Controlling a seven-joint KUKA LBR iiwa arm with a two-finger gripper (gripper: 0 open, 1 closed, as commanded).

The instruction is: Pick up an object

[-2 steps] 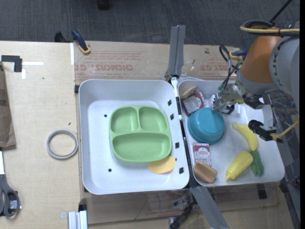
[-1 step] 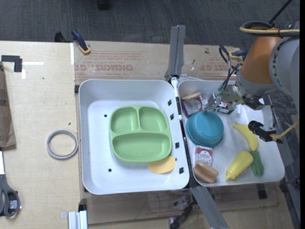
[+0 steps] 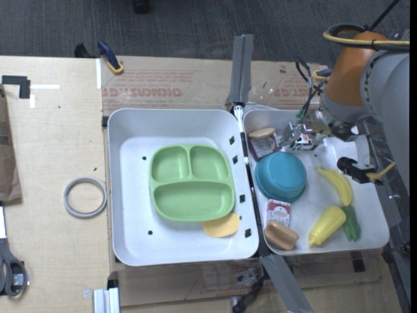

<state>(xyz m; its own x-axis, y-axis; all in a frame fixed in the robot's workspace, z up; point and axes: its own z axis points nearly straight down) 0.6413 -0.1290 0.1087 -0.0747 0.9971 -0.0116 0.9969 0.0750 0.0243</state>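
My arm reaches in from the right, and my pincer [image 3: 301,137] hangs low over the back of the right bin [image 3: 371,237]. I cannot tell how it is set, because it is small and dark there. I see nothing held in it.

There are many things to pick. A blue bowl [image 3: 281,175] sits just beside my pincer. A small snack pack [image 3: 262,140] lies at the back, touching the bowl. A yellow banana [image 3: 337,183] and a toy corn [image 3: 328,224] lie near the front, with a hot dog [image 3: 281,237] and a little red box [image 3: 278,211].

I think a few things could go wrong. The bowl is round and smooth, so it may slip away. The things sit close, so I may bump 1 while I grab another. The bin wall is near, and I may hit it.

The left bin [image 3: 124,175] holds a green plate [image 3: 192,182] with 3 parts and a yellow chip [image 3: 221,226].
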